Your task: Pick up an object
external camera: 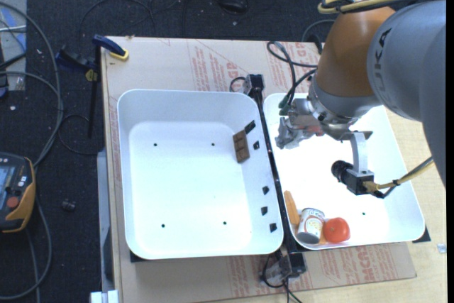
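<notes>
Surface [184, 273] bearing two white bins. Left bin [142, 174]: brown block [241, 147] by its right wall. Right bin [404, 213]: gripper [289, 135] hovering at upper left, grip state indiscernible; carrot [291, 206], can [310, 223] and tomato [336, 230] clustered in the near corner.

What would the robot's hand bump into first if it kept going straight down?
Probably the bare white floor of the right bin. The hand points down near its left wall, well apart from the can, though depth is hard to judge.

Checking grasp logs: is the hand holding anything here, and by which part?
Cannot tell. The hand hangs above the right bin near its far-left corner. The can, tomato and carrot lie apart from it at the bin's near edge.
</notes>
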You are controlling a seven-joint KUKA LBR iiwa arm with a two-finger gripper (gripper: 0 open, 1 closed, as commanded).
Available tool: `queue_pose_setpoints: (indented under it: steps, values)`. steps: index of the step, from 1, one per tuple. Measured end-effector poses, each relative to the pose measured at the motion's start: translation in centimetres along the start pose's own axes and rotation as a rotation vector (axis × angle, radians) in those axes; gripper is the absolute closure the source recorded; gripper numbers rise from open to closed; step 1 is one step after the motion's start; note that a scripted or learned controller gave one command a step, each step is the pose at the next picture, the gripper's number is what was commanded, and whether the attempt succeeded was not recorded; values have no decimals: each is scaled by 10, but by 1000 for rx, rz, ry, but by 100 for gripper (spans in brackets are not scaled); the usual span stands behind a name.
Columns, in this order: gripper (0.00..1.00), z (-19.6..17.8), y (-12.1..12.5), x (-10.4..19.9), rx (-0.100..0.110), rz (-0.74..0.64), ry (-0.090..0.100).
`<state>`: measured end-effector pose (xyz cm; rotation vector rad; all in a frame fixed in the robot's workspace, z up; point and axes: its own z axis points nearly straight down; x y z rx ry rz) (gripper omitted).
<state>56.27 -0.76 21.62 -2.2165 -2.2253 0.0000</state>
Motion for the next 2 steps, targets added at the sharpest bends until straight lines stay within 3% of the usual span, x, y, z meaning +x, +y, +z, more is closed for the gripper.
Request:
queue_pose_setpoints:
  steps: [2]
  values:
    - [100,-25,9,102,-1,-1,1]
